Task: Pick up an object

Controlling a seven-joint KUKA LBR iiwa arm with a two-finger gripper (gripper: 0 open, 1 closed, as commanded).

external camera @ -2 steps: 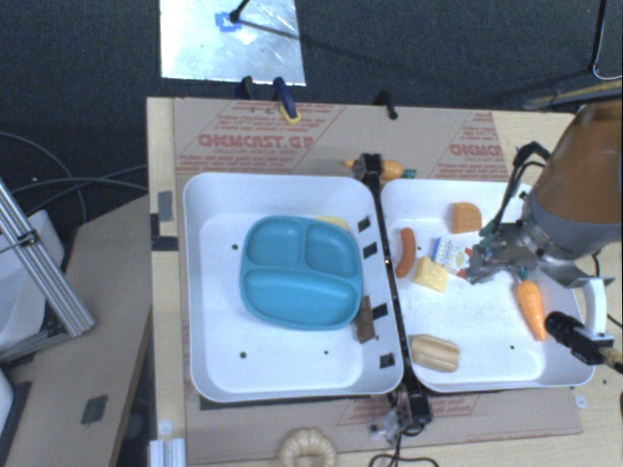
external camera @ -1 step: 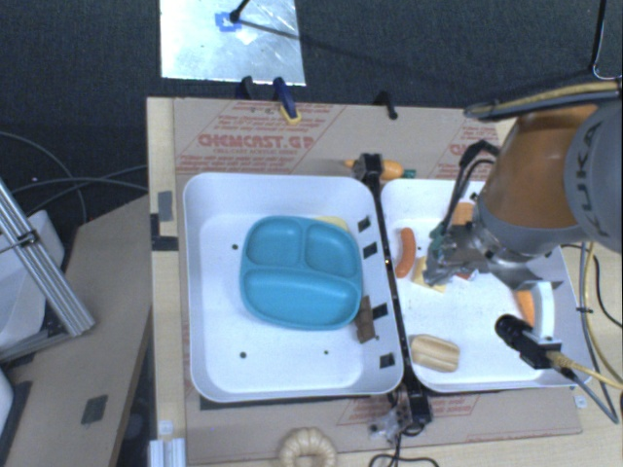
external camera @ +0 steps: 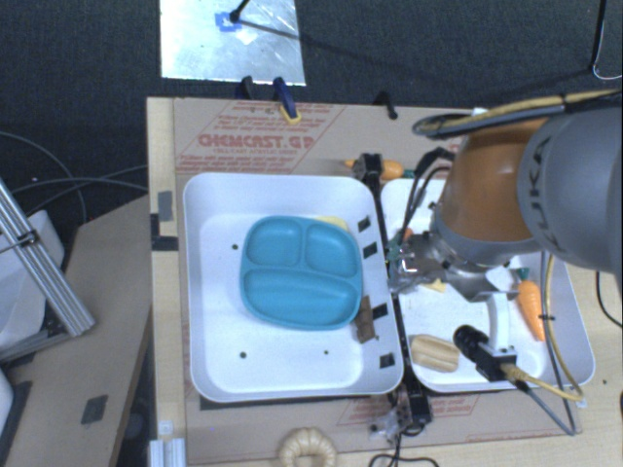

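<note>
- The claw [external camera: 407,269] hangs low over the left edge of the right shallow white bin [external camera: 580,356], just beside the wall it shares with the neighbouring bin. The wrist and the bulky grey-and-orange arm [external camera: 506,197] cover it from above, so I cannot tell whether it is released or clenched, and nothing can be seen gripped in it.
- Nearest to the claw in the right bin is a pale tan, loaf-shaped bread roll [external camera: 435,351]. It lies flat on the bin floor towards the near left corner, apart from the claw.
- An orange carrot-shaped toy [external camera: 531,309] lies further right in the same bin, with its far end hidden under the arm.
- Across the shared wall, a small brown lump [external camera: 365,321] rests in the left shallow white bin [external camera: 216,261], against its right side and touching the near right corner of a plate.
- That plate is a light blue plastic divided plate [external camera: 302,270] with three compartments. It lies flat in the middle of the left bin.
- A pale yellow object [external camera: 334,223] peeks out from behind the plate's far right edge. Most of it is hidden.
- A small orange item [external camera: 391,170] sits at the far rim, between the two bins.
- Both bins stand on a brown cardboard sheet with red lettering [external camera: 255,139], laid over the bench.
- A beige braided ring [external camera: 307,448] lies on the bench in front of the left bin.
</note>
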